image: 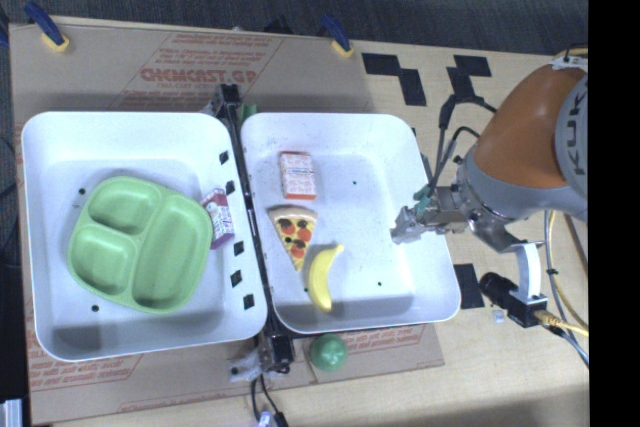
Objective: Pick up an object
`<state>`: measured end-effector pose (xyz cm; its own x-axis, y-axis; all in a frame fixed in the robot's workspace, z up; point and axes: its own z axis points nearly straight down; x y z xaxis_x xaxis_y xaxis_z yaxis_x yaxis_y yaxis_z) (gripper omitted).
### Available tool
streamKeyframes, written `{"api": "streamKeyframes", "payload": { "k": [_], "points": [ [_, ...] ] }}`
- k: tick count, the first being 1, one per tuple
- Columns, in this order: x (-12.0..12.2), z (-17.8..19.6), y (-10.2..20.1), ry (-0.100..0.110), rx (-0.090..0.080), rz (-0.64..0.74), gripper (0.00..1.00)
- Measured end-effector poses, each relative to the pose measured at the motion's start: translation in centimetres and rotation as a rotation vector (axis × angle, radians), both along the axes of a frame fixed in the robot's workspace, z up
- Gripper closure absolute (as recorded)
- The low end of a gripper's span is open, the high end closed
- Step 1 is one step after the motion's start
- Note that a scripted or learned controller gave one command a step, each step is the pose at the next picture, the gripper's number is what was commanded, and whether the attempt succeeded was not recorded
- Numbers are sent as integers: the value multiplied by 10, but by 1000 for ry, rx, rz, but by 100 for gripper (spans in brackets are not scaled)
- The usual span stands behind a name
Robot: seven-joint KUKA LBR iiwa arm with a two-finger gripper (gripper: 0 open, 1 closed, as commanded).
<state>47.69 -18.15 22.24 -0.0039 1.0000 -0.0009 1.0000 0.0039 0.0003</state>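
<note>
Two shallow white plastic bins (130, 130) sat abreast. In the right one lay a yellow plastic banana (322, 277) at six o'clock. At three o'clock hovered the grey gripper (408, 225); its grip I cannot tell.

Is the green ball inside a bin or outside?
Outside. The green ball sits on the cardboard just below the right bin, past its front rim, while the banana lies inside that bin.

Right bin's (352, 140) far side lies open; banana (322, 277) crowds the pizza slice (294, 232).
</note>
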Motion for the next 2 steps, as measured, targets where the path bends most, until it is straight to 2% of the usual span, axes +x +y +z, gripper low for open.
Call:
{"api": "streamKeyframes", "payload": {
  "k": [1,2],
  "points": [
    [-1,-11,-21,4,1,2,100],
    [1,39,1,-2,0,2,100]
  ]
}}
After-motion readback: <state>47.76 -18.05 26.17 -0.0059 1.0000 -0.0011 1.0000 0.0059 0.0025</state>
